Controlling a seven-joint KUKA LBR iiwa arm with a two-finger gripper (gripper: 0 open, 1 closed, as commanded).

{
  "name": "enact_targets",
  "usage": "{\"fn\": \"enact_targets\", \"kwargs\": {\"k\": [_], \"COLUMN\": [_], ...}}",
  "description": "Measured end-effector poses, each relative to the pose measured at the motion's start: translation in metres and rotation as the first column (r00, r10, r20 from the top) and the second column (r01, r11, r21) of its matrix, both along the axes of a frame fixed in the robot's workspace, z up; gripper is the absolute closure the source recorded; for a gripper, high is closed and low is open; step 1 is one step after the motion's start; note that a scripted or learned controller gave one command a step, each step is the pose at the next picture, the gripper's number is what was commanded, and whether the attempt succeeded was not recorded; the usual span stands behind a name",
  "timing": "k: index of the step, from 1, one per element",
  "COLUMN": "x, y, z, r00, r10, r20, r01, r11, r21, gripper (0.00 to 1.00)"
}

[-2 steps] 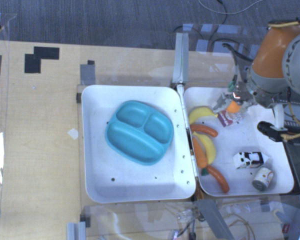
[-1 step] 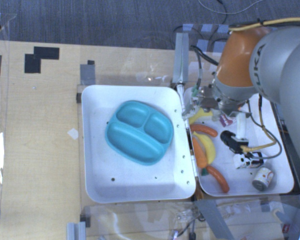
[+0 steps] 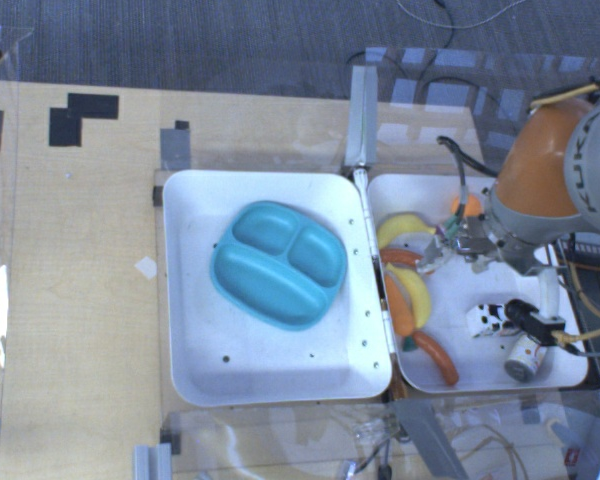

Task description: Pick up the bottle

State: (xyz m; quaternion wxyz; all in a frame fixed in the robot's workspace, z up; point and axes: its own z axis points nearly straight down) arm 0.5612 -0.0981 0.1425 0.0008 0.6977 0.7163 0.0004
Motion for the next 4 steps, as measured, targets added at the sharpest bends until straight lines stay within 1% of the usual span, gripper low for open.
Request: {"fn": "enact_targets", "kwargs": {"k": [1, 2, 3, 4], "x": [-0.073, 0.007, 0.009, 0.012], "y": [0.001, -0.046, -0.044, -0.037], "z": [-0.010, -0.054, -0.043, 0.111], "r00": [0.969, 0.968, 0.967, 0.927], "r10": [0.249, 0.250, 0.253, 0.374], "r20": [0.000, 0.012, 0.016, 0.005], "r01": [-0.249, -0.250, -0.253, -0.374], "r11": [0.969, 0.968, 0.967, 0.927], "r21": [0.001, -0.005, -0.004, -0.004], "gripper": [0.00, 0.00, 1.00, 1.00]}}
